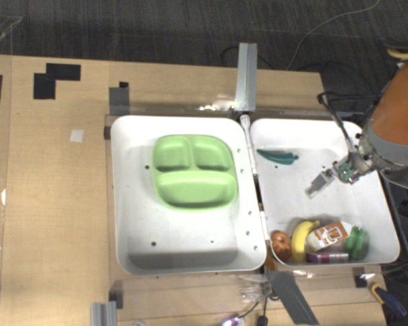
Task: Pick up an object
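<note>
Robotics lab, I'd say. My bench (47, 182) is plywood with black marker patches at upper left, two white bins (122, 202) clamped by metal brackets (247, 77). Loose cable (326, 22) crosses dark carpet at upper right.

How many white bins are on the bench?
2. The left bin holds a green plate. The right bin, touching it side by side, holds a banana and other small things at its near edge.

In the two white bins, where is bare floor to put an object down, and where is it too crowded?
Left bin: a bare strip borders the green divided plate, widest along the near wall. Right bin: bare middle between the teal object, the tool and the near pile. Crowded: the banana and carton.
</note>
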Robot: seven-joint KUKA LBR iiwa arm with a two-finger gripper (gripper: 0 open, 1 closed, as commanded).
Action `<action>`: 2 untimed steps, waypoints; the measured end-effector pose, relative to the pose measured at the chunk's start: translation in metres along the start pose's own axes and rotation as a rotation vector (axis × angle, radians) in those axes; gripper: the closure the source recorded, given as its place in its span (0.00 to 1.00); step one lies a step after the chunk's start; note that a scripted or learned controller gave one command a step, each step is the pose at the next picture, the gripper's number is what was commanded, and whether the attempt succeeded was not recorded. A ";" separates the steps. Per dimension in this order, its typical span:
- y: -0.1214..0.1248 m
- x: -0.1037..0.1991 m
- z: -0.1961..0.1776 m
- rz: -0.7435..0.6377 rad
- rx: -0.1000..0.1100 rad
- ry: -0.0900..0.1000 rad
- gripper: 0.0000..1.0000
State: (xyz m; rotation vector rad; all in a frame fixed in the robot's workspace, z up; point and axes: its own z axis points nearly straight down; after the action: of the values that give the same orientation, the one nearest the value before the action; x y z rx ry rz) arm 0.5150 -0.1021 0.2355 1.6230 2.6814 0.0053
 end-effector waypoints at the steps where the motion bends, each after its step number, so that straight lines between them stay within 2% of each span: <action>1: 0.016 -0.021 -0.017 0.069 0.001 0.000 0.00; 2: 0.016 -0.011 0.055 -0.014 0.003 0.002 0.00</action>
State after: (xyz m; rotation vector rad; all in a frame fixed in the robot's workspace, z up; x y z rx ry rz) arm 0.5348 -0.1047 0.1802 1.6060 2.6955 0.0032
